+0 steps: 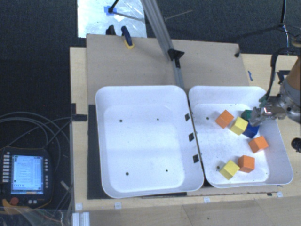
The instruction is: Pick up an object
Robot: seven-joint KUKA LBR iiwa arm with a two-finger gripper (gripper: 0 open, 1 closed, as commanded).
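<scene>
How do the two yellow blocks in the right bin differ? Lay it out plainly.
The upper yellow block lies mid-bin beside the gripper, against a blue block; the lower yellow block lies near the bin's front edge, far from the gripper. The upper one neighbours blue and green blocks; the lower one touches an orange block. Both are yellow, cube-like and similar in size.

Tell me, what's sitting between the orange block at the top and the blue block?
A yellow block lies between the top orange block and the blue block in the right bin, seen in the camera view.
</scene>
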